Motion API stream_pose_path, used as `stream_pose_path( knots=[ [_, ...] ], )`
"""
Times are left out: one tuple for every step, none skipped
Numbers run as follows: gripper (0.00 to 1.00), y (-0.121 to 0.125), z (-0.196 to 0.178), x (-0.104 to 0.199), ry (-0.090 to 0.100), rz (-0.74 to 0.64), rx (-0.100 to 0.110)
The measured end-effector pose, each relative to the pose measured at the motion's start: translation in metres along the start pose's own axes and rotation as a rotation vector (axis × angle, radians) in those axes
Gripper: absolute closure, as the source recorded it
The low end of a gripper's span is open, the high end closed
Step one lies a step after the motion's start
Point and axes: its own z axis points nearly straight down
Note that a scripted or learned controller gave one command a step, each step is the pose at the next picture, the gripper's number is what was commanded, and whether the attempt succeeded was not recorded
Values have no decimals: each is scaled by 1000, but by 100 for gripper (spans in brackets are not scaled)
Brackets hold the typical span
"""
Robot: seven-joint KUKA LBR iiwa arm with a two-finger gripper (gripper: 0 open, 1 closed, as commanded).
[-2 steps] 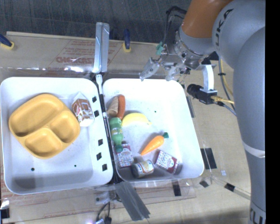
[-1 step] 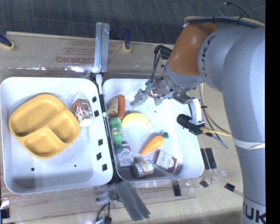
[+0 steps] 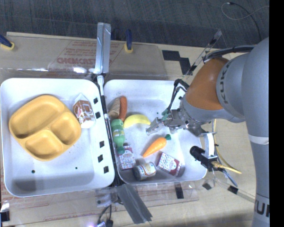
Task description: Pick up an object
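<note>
— Where is the arm?
— Over the right bin (image 3: 146,86), its fingers (image 3: 155,126) slightly apart, clamped on nothing, just above the carrot (image 3: 155,146) and right of the banana (image 3: 136,121).
— And the left bin (image 3: 47,178)?
— A yellow divided plate (image 3: 44,126) and a small carton (image 3: 84,111) beside it.

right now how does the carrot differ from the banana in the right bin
The carrot is orange with a green tip; the banana is plain yellow. The carrot is straight and tapered, lying on a slant; the banana is curved and lies nearly level. The carrot sits nearer the bin's front, the banana farther back. Both lie loose in the right bin.
</note>
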Motion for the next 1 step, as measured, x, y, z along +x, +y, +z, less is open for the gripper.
stream_pose_path(
  knots=[
    [0,-56,26,-3,1,8,-1]
  ],
)
